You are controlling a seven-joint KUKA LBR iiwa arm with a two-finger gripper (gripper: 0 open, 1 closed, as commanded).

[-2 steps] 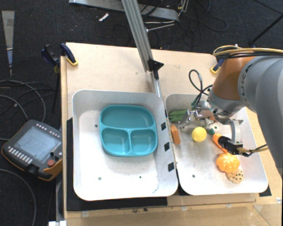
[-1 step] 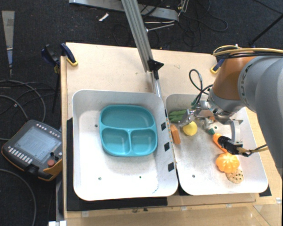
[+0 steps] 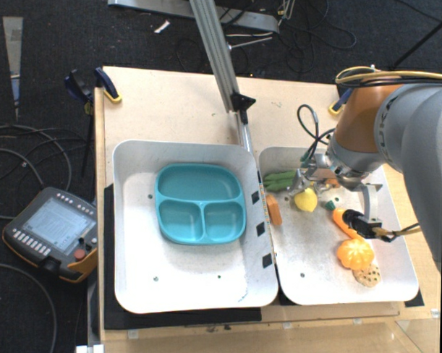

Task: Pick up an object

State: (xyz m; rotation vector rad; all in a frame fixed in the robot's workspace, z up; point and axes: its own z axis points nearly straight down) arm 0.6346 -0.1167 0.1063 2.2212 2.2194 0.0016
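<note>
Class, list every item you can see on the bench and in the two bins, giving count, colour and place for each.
divided plate: 1, teal, left bin
green vegetable: 1, green, right bin, far-left part
yellow fruit: 1, yellow, right bin, below the end effector
small orange piece: 1, orange, right bin's left edge
carrot: 1, orange, right bin
orange fruit: 1, orange, right bin, near side
cookie: 1, tan, speckled, beside the orange fruit
arm: 1, grey, orange band
end effector: 1, over the right bin

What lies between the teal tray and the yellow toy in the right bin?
In the camera view, between the teal tray and the yellow toy: the bins' adjoining walls and a small orange piece.
</note>
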